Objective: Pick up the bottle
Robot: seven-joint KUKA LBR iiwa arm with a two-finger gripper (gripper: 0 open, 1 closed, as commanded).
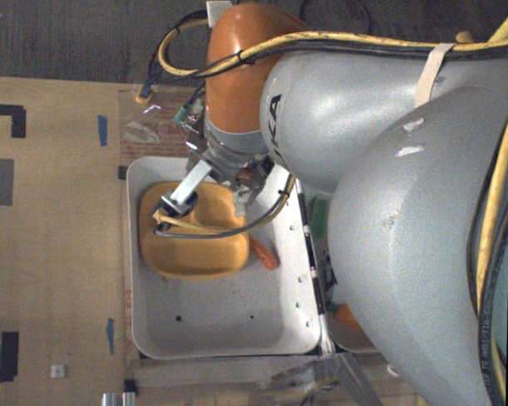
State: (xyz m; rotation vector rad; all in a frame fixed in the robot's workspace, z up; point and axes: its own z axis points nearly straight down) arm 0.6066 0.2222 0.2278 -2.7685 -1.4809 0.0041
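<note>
A large yellow-orange rounded container (194, 246), which may be the bottle, lies in the upper left part of the left white bin (225, 330). My gripper (245, 185) hangs under the orange wrist band, right over the container's upper right edge. The wrist and its bracket hide the gripper's tips and part of the container. Whether the gripper touches the container cannot be told.
A small orange carrot-like piece (266, 256) lies just right of the container. In the right bin, mostly covered by the arm, a green thing (319, 217) and an orange thing (346, 316) peek out. The left bin's lower floor is bare.
</note>
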